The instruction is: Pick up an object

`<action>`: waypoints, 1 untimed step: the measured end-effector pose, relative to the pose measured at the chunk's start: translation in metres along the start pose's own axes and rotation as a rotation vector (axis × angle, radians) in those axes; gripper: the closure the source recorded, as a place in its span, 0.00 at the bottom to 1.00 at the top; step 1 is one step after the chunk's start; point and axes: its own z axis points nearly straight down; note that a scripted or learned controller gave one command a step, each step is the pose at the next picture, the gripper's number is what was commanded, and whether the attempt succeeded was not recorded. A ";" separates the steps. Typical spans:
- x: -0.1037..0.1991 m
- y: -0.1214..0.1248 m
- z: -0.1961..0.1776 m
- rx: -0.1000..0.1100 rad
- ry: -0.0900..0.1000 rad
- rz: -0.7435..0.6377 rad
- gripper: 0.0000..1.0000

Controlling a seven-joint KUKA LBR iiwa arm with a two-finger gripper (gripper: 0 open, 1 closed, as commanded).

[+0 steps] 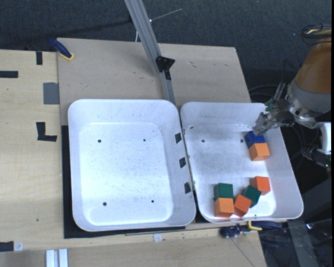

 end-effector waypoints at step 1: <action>0.000 0.002 -0.053 0.000 0.001 -0.001 1.00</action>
